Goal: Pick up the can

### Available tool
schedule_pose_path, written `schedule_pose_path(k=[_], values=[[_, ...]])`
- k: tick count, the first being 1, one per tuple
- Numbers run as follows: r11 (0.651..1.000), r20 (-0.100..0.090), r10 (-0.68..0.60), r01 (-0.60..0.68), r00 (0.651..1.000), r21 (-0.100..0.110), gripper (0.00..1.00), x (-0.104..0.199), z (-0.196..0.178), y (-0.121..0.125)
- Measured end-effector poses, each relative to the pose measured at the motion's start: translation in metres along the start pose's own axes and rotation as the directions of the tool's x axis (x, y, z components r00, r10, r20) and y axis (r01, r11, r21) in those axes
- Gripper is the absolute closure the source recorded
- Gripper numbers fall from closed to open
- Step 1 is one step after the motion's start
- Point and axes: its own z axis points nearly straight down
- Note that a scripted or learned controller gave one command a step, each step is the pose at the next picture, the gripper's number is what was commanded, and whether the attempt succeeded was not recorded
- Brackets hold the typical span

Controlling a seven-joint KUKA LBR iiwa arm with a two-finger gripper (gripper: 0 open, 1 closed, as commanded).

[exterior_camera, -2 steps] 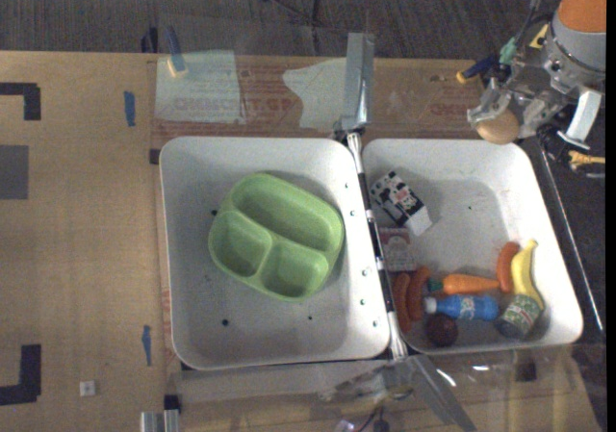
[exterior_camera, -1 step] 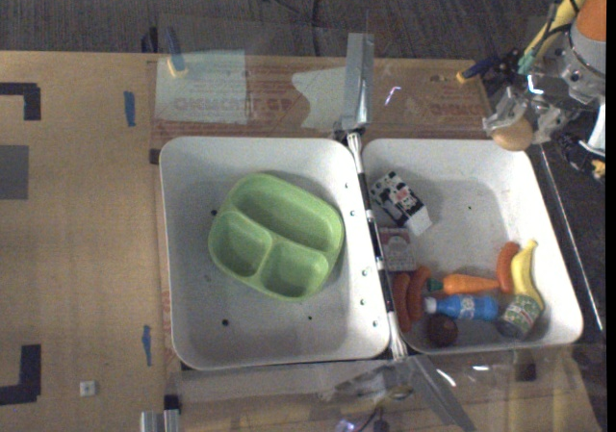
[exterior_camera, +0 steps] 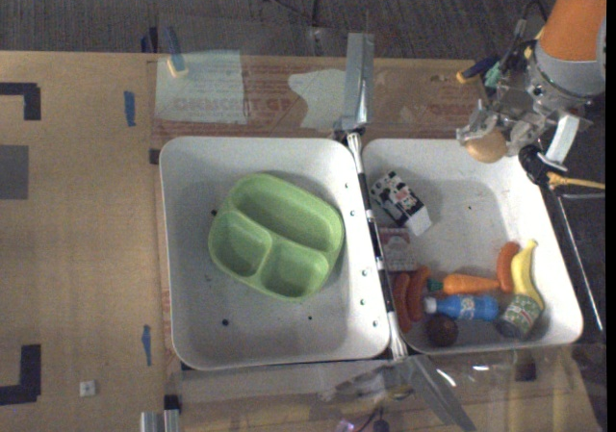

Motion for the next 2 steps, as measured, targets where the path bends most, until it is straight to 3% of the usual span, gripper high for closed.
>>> schedule_pose_path(k=[1, 2], values=[[0.951, -0.001, 0.31, -0.31, 0.951, -0.003, 1.0, -0.008, -0.066, -0.008], [0.952, 0.001, 0.307, -0.307, 0.952, -0.005, 1.0, -0.007, -0.076, -0.007]])
